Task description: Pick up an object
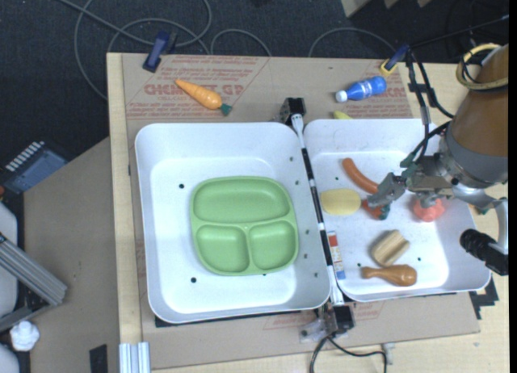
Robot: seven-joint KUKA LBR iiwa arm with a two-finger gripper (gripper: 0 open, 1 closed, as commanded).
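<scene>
Gripper (386,195) low in right bin (355,141), jaw opening can't tell. Beside it: glossy sausage (358,174), smooth yellow lump (340,201). Left bin holds a green divided plate (243,224).

My arm (485,125) wears a smooth, satiny orange band over matt grey casing, and my gripper (393,188) looks like dull dark metal. Both bins, the left one (161,202) and the right one (452,270), are smooth white plastic with a soft sheen. The green tray (242,224) is matt plastic. The sausage (358,175), the drumstick (391,274) and the carrot (202,94) look like glossy moulded plastic; the bread piece (388,245) seems duller. The bench top (129,226) reads as matt printed cardboard, the floor (56,56) as rough dark carpet.
</scene>
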